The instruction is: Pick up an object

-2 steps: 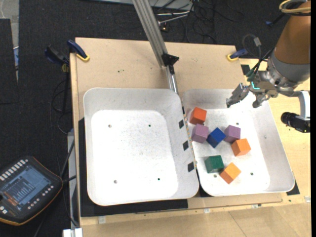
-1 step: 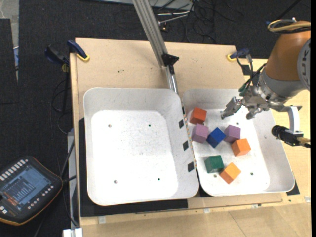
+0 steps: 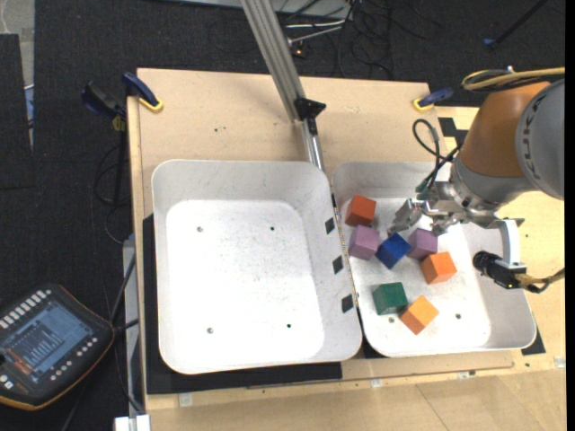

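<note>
Gripper (image 3: 415,215) low in the right bin (image 3: 512,330), above the cluster of blocks; cannot tell how it is set. Just beneath: blue block (image 3: 393,251) between two purple blocks (image 3: 363,241) (image 3: 422,242). Orange blocks at (image 3: 360,210), (image 3: 438,267) and (image 3: 419,314); green block (image 3: 389,297) beside the last. Left bin (image 3: 180,187) alongside.

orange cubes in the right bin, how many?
3. One orange cube sits at the far left of the cluster, a second lies right of the purple cube, a third is nearest the front edge. The arm could hide more.
</note>
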Robot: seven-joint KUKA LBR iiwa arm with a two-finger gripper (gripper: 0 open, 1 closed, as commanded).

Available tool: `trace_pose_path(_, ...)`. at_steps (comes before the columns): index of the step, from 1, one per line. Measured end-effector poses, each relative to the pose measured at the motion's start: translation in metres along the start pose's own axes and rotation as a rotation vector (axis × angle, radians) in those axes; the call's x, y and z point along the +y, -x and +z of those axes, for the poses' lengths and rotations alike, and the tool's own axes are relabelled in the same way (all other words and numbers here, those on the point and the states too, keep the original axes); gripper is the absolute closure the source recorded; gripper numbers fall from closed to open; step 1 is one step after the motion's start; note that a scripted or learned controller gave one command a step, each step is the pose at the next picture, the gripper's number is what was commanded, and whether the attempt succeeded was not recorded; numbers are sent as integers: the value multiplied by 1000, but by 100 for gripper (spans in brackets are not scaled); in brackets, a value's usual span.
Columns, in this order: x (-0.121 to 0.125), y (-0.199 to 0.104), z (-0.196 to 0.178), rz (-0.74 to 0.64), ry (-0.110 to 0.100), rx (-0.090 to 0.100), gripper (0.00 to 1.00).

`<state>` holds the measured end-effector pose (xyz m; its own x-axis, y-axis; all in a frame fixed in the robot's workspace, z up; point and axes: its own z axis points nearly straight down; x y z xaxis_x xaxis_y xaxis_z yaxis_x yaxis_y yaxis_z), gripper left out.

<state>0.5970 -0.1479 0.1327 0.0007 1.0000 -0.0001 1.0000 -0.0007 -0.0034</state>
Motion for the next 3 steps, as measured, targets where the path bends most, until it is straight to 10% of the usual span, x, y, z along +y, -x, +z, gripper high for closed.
trace_pose_path(1, 2, 1, 16, 0, 8, -2, 0)
trace_pose_path(2, 1, 0, 8, 0, 7, -1, 100)
trace_pose_path(3, 2, -4, -55, -3, 10, -1, 100)
